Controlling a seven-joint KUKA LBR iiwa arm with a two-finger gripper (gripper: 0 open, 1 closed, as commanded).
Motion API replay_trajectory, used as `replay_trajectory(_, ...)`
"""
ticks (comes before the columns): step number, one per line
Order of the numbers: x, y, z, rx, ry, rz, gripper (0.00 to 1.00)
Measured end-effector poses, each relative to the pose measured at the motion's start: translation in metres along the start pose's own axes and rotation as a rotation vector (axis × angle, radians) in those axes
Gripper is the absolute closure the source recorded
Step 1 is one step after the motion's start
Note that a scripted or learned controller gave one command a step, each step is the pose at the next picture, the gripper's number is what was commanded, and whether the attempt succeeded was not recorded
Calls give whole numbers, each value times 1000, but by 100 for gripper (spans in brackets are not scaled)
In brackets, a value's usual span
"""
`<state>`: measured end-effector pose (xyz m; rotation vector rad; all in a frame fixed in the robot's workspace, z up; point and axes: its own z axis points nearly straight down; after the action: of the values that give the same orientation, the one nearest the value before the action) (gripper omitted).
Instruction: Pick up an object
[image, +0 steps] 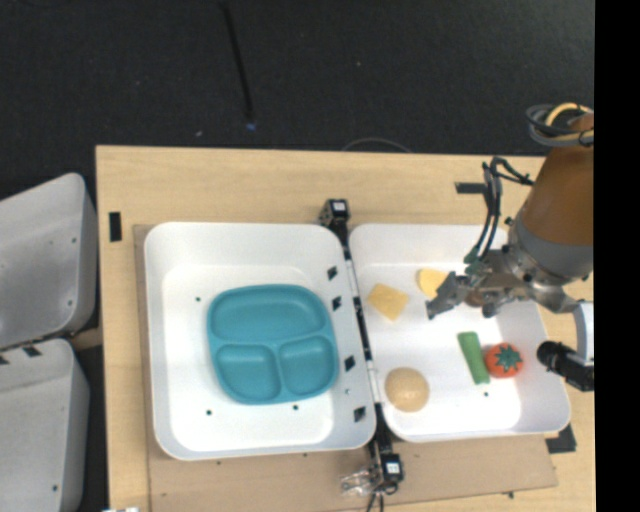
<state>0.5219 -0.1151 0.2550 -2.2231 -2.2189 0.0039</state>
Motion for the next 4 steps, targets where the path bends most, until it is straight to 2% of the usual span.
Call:
replay_trajectory(2,-6,3,86,1,0,2,0)
replay_trajectory(3,-6,4,73,-6,1,8,100)
replay_trajectory(4,-7,6,19,-10,0,-6,100)
